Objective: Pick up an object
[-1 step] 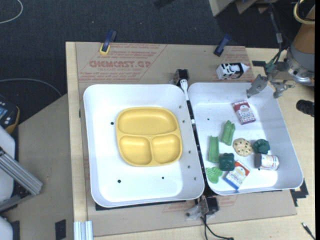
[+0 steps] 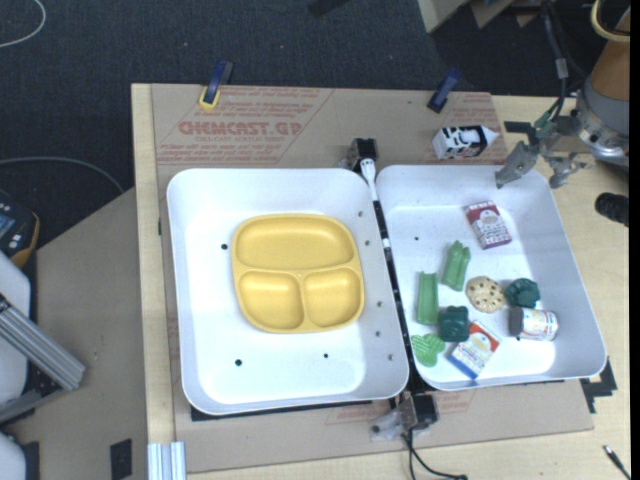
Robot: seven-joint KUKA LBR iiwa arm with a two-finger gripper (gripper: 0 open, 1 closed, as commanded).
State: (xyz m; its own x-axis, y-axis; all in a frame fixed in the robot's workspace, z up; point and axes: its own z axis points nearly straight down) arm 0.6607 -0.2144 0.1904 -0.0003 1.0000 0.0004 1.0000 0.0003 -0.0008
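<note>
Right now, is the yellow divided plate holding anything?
Empty. The yellow divided plate in the left bin shows three bare compartments; the small items all lie in the right bin.

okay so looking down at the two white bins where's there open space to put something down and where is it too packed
Left bin: bare floor rings the yellow tray, widest along the near edge. Right bin: its far-left part is open, between the dividing rim and the red packet. The near-right is crowded: green pieces, cookie, small can. The claw hovers at the far rim.
</note>
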